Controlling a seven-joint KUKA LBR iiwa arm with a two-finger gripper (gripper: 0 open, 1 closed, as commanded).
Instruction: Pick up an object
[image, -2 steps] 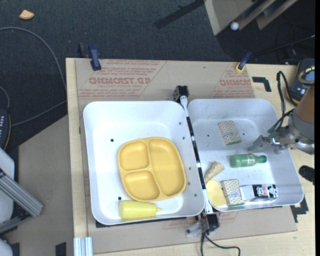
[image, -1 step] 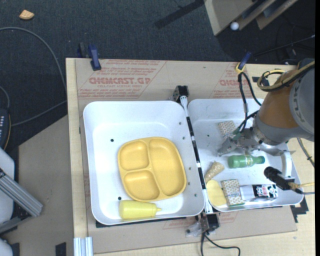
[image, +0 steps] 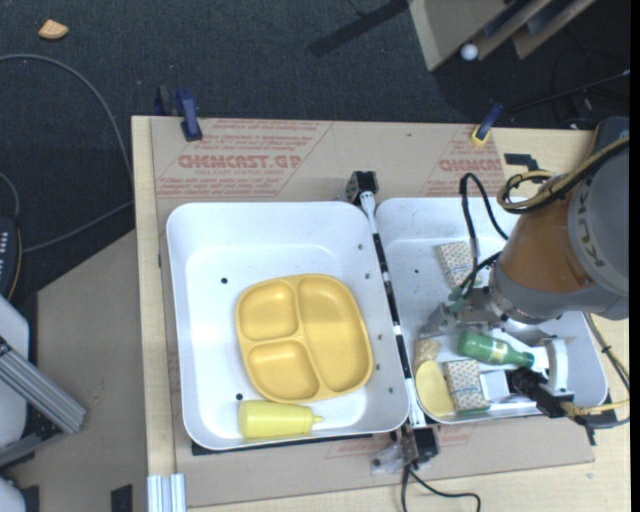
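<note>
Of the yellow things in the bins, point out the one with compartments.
The yellow divided plate in the left bin: three compartments. The yellow bottle below it has none.

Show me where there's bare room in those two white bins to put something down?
The left bin has open floor along its back and left side, around the yellow divided plate; the yellow bottle takes the front edge. The right bin is bare only at its back left corner; its front is crowded with the green bottle, packets and the arm.
</note>
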